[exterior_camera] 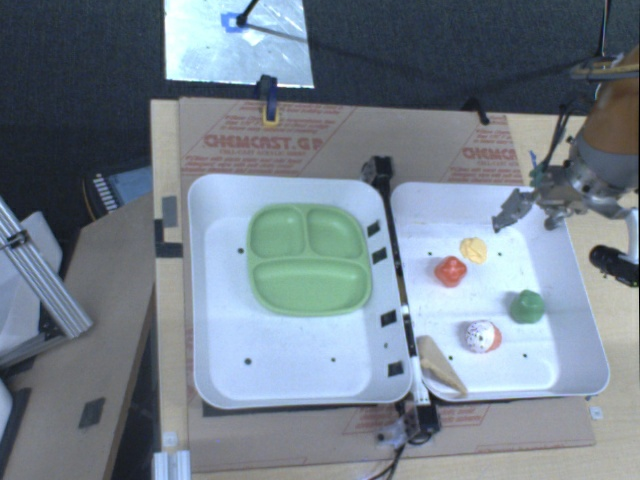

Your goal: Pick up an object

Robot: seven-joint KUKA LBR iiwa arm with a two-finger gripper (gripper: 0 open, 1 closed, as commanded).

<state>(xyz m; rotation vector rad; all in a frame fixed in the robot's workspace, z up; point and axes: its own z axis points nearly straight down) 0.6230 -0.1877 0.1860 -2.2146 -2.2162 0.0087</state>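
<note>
Two white bins sit side by side on the counter [165, 368]. The left bin [215, 348] holds one thing: a green plate [308, 258] with three sections, lying flat near the middle.

The right bin [560, 353] holds five small things. One yellow piece [474, 250] lies toward the far side. One red piece [450, 271] lies just beside it, a bit nearer the left wall. One green ball [527, 306] sits well to the right of the red one. One white ball with red spots [482, 336] sits near the front. One tan wedge [441, 366] leans on the front left corner, touching the wall where the two bins meet.

There is one arm [612, 158]. It comes in from the right, high up by the far right corner of the right bin. Its orange band [615, 118] is near the edge of the view. The end effector [510, 213] points down and to the left, over the far part of the right bin. It hangs above the yellow piece and a little to the right of it. Nothing is between its tips. It is too blurry to tell if it is open or closed.

All five small things lie on the floor of the bin, apart from the end effector.
</note>
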